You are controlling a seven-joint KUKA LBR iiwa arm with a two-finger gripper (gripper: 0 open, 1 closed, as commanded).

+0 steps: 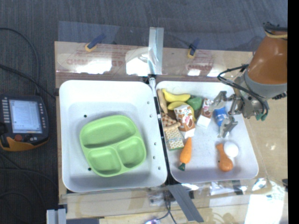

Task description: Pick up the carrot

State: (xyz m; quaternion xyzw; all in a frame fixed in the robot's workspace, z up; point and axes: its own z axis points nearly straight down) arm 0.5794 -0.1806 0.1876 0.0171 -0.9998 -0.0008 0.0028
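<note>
The carrot (185, 153) is orange with a dark green stem end. It lies in the right bin (247, 169) near the bin's left front, pointing toward the front. My gripper (223, 112) hangs over the right half of the same bin, up and to the right of the carrot and well apart from it. Its fingers (228, 125) are spread open, with a small blue object (219, 117) seen in the gap between or beneath them. The carrot is untouched and nothing covers it.
Bananas (175, 97), a green item (195, 103), a small carton (185, 116), a white box (204, 120) and a cracker (173, 136) crowd the right bin's back left. A white egg (231, 149) and an orange piece (225, 162) lie front right. The left bin (70, 97) holds a green divided plate (112, 144).
</note>
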